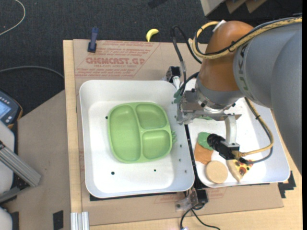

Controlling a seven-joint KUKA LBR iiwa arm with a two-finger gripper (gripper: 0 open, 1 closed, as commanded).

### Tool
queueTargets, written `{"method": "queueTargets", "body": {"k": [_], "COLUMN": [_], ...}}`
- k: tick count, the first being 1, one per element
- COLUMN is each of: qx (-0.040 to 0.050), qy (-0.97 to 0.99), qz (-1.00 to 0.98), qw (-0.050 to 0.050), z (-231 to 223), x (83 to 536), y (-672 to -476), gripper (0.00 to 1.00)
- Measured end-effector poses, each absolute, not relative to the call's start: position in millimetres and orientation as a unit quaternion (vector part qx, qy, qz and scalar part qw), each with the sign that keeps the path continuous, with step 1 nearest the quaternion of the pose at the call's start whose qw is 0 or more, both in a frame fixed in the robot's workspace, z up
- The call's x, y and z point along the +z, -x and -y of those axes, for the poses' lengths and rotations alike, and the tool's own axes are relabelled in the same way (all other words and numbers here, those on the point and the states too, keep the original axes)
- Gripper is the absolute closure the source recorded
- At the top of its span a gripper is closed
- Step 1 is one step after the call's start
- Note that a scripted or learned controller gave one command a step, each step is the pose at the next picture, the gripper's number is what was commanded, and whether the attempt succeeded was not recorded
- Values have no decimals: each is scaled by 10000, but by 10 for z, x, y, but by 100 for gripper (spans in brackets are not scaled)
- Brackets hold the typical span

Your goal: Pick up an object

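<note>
In the camera view, two white bins sit side by side on a brown surface (pixel 120 61). The left bin (pixel 91 128) holds a big green plate (pixel 140 132) with three parts. The right bin (pixel 276 171) holds the small things, all down at its lower left. There is a green toy (pixel 205 138), an orange piece (pixel 203 153) just under it, a round tan disc (pixel 216 171) and a yellow wedge (pixel 238 168) beside the disc.

The grey arm (pixel 268 61) comes in from the right of the frame. Its gripper (pixel 204 113) hangs over the upper left of the right bin, close above the green toy. The arm hides it from above, so I cannot tell if the gripper is wide or narrow. I see nothing held in it.

I think the job is just starting. The small things sit very close together, some touching. To do it well, the gripper should pick one thing, come straight down over its middle, and not bump the ones next to it. The green toy is nearest.
</note>
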State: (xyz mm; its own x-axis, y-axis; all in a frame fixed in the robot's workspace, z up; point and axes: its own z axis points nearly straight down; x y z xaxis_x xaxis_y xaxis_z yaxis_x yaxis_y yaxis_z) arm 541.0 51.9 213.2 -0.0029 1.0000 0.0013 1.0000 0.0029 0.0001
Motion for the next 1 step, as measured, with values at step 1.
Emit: {"method": "queueTargets", "body": {"k": [1], "qx": [-69], "qy": [7057], "qz": [7085], "qw": [-44], "z": [-608], "x": [3686], "y": [-5108], "gripper": [100]}}
